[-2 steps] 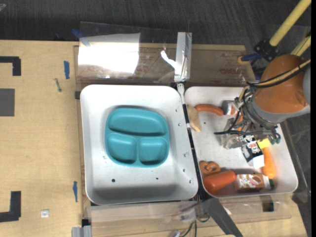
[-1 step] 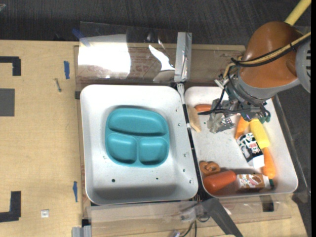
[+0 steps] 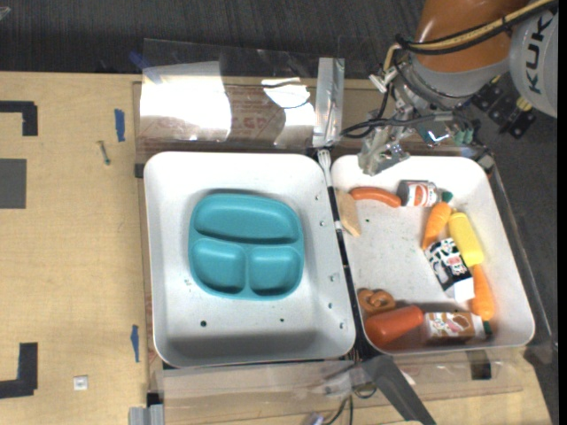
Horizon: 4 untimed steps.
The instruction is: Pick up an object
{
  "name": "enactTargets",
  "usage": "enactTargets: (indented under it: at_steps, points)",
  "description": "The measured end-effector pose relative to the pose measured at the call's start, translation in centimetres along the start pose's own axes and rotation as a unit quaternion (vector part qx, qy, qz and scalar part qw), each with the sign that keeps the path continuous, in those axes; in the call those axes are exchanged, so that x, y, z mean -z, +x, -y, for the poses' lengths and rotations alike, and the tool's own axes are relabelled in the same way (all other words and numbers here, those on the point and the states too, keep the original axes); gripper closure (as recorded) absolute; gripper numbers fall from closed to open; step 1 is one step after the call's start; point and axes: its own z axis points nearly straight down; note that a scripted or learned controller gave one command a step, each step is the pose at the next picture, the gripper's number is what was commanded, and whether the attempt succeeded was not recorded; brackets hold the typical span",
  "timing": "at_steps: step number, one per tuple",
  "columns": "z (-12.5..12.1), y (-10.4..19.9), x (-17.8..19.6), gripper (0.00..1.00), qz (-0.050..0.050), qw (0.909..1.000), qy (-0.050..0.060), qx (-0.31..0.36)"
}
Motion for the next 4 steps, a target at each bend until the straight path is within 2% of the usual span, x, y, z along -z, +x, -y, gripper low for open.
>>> enactTargets:
  at_steps: [1, 2, 3, 4]
  points:
    - [-1.8, -0.7, 2.2, 1.0, 0.001, 0.9983, 0.001, 0.057]
    - [-8.3, -3.1, 0.7, 1.0, -0.002, 0.9955, -0.002, 0.094]
    - [-8.2, -3.4, 2.1, 1.0, 0.004, 0.9957, -0.001, 0.093]
    - [-13.2, -5.0, -3.1, 1.0, -0.003, 0.9994, -0.002, 0.034]
